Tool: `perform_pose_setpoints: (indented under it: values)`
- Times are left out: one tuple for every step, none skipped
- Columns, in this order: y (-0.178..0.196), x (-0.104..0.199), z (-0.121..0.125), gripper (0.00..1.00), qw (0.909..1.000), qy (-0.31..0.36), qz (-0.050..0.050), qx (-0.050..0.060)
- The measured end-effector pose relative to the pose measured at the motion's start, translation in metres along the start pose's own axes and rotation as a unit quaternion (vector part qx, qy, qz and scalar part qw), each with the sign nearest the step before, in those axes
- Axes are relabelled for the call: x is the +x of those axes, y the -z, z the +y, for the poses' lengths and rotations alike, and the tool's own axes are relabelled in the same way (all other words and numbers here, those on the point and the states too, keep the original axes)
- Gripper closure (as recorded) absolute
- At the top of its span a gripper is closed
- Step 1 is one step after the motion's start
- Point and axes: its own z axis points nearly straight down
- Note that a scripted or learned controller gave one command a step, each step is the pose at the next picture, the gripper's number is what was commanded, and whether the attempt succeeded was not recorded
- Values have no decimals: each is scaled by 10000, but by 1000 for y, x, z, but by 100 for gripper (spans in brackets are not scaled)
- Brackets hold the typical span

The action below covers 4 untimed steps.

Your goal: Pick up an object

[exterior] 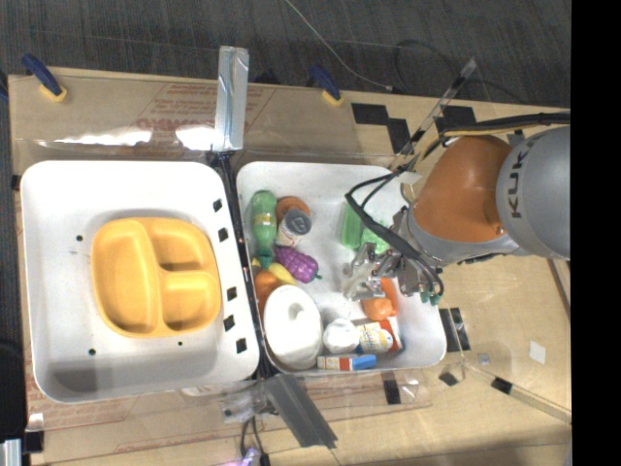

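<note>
Metal two-finger gripper [367,272] low in right white bin [320,178], finger state unclear; centre over small orange object [380,308] before closing.

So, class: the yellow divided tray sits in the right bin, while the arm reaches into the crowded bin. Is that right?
Not quite. The camera view shows the yellow divided tray in the left bin, not the right. The arm does reach into the crowded bin.

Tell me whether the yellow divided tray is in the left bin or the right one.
In the left bin. The yellow divided tray lies flat on the left bin's white floor, compartments facing up.
</note>
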Motion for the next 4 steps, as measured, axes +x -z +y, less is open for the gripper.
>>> perform_pose_setpoints:
  values:
    - [94,-83,4,100,9985,-549,-6,6]
    - [66,-17,42,100,9940,-1089,46,-2]
    - [66,-17,41,0,9940,-1089,41,1]
    - [-10,5,-4,0,9815,-1914,33,2]
